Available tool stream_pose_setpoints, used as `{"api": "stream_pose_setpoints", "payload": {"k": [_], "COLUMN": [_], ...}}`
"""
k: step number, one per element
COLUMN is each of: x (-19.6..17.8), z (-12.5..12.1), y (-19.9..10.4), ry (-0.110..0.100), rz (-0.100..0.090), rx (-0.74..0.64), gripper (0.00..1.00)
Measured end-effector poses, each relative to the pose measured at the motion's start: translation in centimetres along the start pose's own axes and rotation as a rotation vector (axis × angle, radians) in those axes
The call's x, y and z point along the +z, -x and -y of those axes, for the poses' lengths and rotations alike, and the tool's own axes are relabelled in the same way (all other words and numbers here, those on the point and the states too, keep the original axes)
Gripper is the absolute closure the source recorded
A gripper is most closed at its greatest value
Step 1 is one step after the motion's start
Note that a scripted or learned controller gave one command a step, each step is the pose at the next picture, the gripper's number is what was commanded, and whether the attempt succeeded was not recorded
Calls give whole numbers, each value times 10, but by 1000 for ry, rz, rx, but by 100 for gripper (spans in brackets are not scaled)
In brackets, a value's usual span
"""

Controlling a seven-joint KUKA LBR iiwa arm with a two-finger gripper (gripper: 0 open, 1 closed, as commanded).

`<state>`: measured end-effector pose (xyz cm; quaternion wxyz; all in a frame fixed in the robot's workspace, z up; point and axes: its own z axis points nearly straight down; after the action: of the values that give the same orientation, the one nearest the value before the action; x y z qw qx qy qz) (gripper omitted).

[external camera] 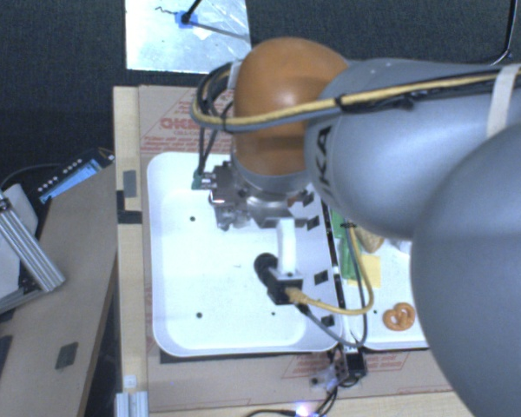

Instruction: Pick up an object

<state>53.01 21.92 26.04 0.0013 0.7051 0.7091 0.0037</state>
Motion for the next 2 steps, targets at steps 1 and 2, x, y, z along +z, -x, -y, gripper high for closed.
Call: {"api": "stream_pose_setpoints", "payload": {"k": [1, 2], "x": [-32, -14], "z": [-77, -63], "y": [-16, 44], "ry": [3, -8], "rz": [0, 5], "rx": [1, 10], "gripper": [100, 100]}}
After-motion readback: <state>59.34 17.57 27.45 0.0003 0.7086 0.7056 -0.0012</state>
